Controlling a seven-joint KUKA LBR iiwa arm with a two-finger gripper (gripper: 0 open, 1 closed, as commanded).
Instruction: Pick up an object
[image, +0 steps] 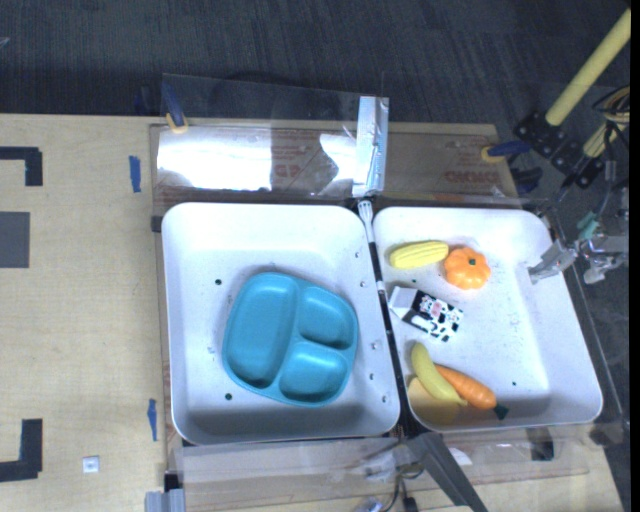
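Hovering at the right bin's 3 o'clock rim, gripper blurry, grip state unclear. Banana touches carrot at 6 o'clock; crowding risks a slipped grasp.

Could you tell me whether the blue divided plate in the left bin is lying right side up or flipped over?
Right side up. The blue divided plate lies in the left bin with its three hollow compartments facing the camera.
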